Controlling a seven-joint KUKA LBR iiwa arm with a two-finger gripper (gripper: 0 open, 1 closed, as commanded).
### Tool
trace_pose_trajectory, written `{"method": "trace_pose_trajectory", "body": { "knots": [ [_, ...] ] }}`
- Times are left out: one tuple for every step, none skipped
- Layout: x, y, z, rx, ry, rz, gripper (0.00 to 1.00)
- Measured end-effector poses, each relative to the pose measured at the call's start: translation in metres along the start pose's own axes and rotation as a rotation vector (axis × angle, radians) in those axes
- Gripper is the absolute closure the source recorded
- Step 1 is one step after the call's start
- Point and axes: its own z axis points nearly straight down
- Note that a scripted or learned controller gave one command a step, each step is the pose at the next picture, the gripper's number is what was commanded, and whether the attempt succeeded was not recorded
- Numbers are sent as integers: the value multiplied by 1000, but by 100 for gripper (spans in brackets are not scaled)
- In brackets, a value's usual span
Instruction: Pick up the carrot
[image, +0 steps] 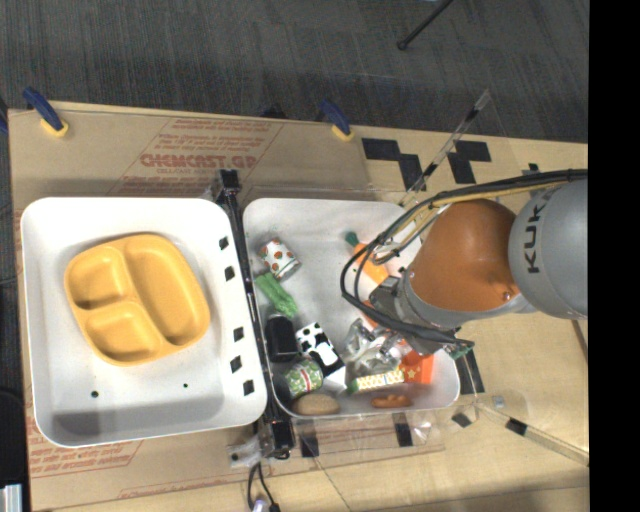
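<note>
The carrot (374, 268) lies in the right bin (320, 215), near its far right part. Its green top (352, 239) points to the far left, and its orange body runs under the arm's cables and wrist. My gripper (366, 346) hangs low over the near right part of that bin, a little nearer the front than the carrot, among a pile of small items. The orange band (462, 256) and grey wrist cover most of the carrot's body. I see nothing clearly held in the gripper.
The right bin also holds a small can (279, 258), a green vegetable (274, 294), a black object (281, 338), a black-and-white toy (321, 345), a green can (303, 378), a brown potato (318, 403) and a red block (421, 369). A yellow divided tray (135, 297) sits in the left bin (60, 400).
</note>
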Motion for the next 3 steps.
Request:
{"method": "trace_pose_trajectory", "body": {
  "knots": [
    [-2,-1,-2,5,-6,-1,0],
    [-38,-50,-2,6,-5,388,0],
    [-74,-87,-3,6,-6,598,0]
  ]
}}
